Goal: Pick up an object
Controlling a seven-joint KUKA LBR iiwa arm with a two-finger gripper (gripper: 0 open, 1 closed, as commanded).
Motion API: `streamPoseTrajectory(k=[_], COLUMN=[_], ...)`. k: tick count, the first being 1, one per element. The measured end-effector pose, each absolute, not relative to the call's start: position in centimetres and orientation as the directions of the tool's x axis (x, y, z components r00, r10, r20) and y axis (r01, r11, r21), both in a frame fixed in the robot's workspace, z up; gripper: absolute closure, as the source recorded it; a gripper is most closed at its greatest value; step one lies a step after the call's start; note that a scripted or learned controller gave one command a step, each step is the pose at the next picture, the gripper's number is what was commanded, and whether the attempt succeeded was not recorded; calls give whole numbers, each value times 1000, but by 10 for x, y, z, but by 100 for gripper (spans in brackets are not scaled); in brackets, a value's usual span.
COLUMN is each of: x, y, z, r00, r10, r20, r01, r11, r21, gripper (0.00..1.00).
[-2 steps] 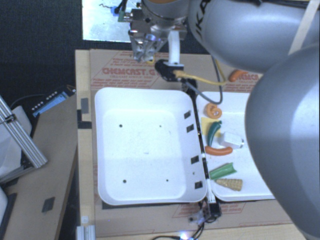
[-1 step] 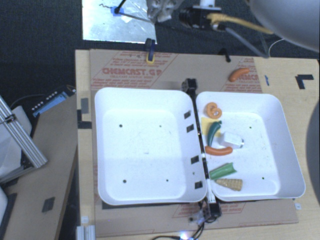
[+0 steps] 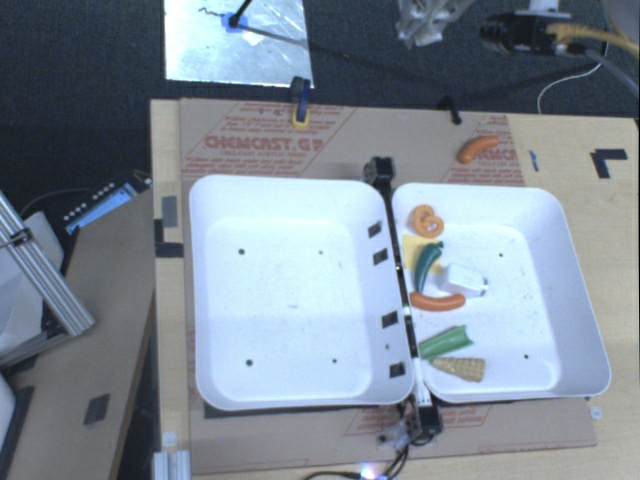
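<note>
Dark, nubbly carpet is spreading behind a flat brown board (image 3: 300,148) printed with red lettering, and that board is carrying two shallow white bins of smooth moulded plastic with rounded corners. At the top of the camera view the gripper (image 3: 432,13) is hanging over the carpet as a pale, blurred, translucent-looking shape; whether it is spread or closed I cannot tell, and nothing is showing in it. Well below it the right bin (image 3: 560,268) is sitting, with the left bin (image 3: 290,288) lying below and off to the gripper's left, the two joined along a dark hinged seam. All the objects in the right bin are clustering against its left wall, far beneath the gripper: an orange ring-shaped piece (image 3: 427,220) is lying uppermost, a curved dark green pod (image 3: 428,261) just under it, a small white blocky item (image 3: 466,279) beside that, then a glossy red-orange sausage shape (image 3: 437,302), a tapered green vegetable (image 3: 444,341), and a tan, ridged cone (image 3: 460,369) lowest. Another orange sausage (image 3: 477,149) is resting on the board, between the gripper and the right bin. A crinkled silvery sheet (image 3: 240,28) is lying on the carpet, left of the gripper.
</note>
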State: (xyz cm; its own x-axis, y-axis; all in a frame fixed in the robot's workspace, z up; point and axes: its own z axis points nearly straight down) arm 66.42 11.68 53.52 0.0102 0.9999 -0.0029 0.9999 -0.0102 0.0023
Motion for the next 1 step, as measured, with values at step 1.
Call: streamPoseTrajectory(k=[1], x=[667], y=[180], z=[339], r00=[-7], r10=[1000], r20=[-1], r01=[1000], r11=[7], r21=[-12], gripper=[100])
